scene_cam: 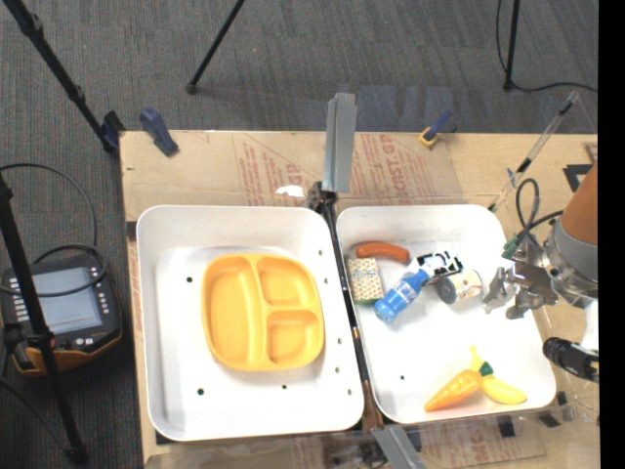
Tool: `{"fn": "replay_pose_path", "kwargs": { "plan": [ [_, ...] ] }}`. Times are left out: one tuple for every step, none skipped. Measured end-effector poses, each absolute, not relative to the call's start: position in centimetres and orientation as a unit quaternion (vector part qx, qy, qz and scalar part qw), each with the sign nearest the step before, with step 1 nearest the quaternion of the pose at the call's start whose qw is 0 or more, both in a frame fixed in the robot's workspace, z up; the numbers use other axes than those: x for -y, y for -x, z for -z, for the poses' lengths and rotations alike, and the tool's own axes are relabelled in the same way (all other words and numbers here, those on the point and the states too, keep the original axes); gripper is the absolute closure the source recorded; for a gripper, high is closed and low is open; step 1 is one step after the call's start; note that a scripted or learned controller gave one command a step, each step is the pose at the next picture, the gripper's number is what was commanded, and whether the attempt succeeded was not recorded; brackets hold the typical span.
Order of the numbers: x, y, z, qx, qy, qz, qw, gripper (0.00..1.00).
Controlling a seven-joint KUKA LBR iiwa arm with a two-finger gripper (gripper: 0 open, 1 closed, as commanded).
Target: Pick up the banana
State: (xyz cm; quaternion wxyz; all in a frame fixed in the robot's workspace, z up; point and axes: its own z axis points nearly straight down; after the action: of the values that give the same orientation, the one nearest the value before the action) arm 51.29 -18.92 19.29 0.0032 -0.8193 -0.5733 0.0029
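The yellow banana lies in the right bin's near right corner, touching the green top of an orange toy carrot. My gripper hovers at the bin's right side, well behind the banana and just right of a small can. Its fingers stand open with nothing between them.
In the right bin's far half lie a red sausage, a checkered packet, a blue bottle and a black-and-white item. The left bin holds a yellow divided tray. A metal divider stands behind the bins.
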Motion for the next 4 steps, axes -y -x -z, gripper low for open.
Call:
{"fn": "replay_pose_path", "kwargs": {
  "plan": [
    [18.9,-51.3,-19.3,0.573,0.819,-0.0031,0.004,0.00],
    [19.3,-47.5,-8.3,0.685,0.729,-0.0016,0.004,0.00],
    [16.2,-47.5,-8.3,0.735,0.678,-0.0015,0.005,0.00],
    [16.1,-47.4,-8.9,0.734,0.679,-0.0025,0.009,1.00]
  ]
}}
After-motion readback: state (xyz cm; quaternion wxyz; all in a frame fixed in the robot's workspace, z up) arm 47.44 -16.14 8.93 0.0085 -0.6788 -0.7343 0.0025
